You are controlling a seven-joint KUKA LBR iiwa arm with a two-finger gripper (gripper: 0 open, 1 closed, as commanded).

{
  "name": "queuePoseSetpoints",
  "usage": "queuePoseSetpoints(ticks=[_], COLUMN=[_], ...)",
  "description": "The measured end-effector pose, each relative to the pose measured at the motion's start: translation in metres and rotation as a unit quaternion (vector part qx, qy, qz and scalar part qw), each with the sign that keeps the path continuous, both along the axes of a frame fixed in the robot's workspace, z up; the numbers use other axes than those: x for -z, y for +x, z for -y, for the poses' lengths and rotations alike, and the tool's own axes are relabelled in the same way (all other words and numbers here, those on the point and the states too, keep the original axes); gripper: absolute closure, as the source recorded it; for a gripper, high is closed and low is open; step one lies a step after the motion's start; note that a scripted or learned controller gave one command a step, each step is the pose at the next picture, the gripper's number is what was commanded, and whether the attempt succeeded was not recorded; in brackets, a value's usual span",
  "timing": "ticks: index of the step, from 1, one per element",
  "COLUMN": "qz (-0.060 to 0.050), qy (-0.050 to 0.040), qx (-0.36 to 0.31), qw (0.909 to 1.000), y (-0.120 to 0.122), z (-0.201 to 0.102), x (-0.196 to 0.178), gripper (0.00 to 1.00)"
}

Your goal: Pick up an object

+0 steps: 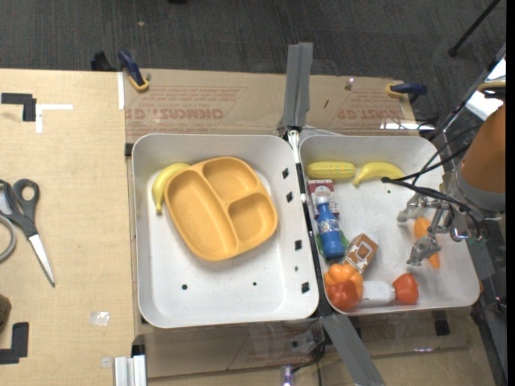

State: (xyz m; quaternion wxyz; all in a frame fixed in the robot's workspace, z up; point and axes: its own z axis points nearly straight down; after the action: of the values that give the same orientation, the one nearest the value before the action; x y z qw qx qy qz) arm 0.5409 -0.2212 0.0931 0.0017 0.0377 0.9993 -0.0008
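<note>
My gripper (416, 233) hangs low over the right side of the right bin (459, 296), and it is open. An orange carrot-like piece (423, 228) lies between and beneath the fingers (419, 253), its other end showing at the lower right. I cannot tell whether the fingers touch it. Elsewhere in this bin are a corn cob (331, 170), a yellow banana (378, 171), a blue bottle (328, 227), a red and white box (320, 190), a brown packet (361, 252), an orange pepper (344, 284) and a red piece (405, 288).
The left bin (161, 296) holds a yellow divided plate (221, 207) with a second banana (163, 182) at its left rim. Scissors (28, 223) lie on the wooden bench at the left. Black cables (434, 167) run across the right bin's far corner.
</note>
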Motion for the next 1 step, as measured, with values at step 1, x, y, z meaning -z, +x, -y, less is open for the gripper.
queuePoseSetpoints(ticks=[1], qz=[0.000], qy=[0.0009], qx=[0.071], qw=[0.9975], y=[-0.0244], z=[-0.0004], x=[0.0005], gripper=[0.00])
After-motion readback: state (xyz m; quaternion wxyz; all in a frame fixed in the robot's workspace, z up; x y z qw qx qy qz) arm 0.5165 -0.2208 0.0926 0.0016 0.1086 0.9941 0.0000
